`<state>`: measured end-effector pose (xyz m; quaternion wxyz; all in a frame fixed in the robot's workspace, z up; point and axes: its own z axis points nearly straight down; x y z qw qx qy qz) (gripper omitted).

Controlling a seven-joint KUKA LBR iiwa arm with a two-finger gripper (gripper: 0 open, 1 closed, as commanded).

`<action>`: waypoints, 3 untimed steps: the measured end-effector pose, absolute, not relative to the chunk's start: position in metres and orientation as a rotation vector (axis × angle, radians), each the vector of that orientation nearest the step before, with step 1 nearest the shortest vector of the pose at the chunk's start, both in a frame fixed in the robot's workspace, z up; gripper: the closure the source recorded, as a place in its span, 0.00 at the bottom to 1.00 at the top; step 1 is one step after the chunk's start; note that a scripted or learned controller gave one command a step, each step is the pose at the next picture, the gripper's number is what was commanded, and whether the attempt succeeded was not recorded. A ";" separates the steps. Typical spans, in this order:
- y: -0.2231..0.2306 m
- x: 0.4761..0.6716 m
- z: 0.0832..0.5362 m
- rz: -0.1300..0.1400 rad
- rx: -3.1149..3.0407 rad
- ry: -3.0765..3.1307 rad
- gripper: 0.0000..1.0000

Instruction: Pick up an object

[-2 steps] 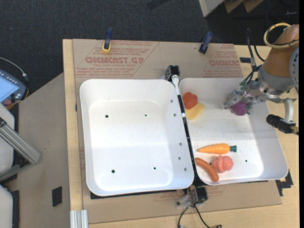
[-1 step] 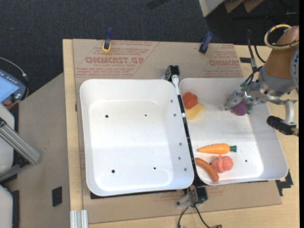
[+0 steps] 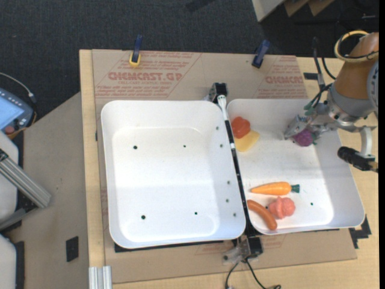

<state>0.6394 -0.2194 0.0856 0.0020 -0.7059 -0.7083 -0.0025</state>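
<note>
My gripper (image 3: pixel 302 133) is low in the back right part of the right bin (image 3: pixel 337 179), with the grey arm and its orange band above it at the right edge. A small purple object (image 3: pixel 305 139) lies on the bin floor right at the fingertips. The fingers stand spread to either side of it, and the left fingertip (image 3: pixel 290 133) is a little apart from it. The gripper is open and the purple object rests on the bin.
The right bin also holds a red piece (image 3: pixel 241 126) and a yellow piece (image 3: pixel 248 141) by the divider, and an orange carrot (image 3: pixel 272 189), a pink lump (image 3: pixel 282 208) and an orange-red sausage (image 3: pixel 262 214) near the front. The left bin (image 3: pixel 120 125) lies alongside.
</note>
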 end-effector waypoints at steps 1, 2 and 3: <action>-0.219 0.639 0.086 -0.008 -2.215 -2.222 0.00; -0.219 0.639 0.086 -0.008 -2.215 -2.222 0.00; -0.219 0.636 0.086 -0.009 -2.216 -2.224 0.00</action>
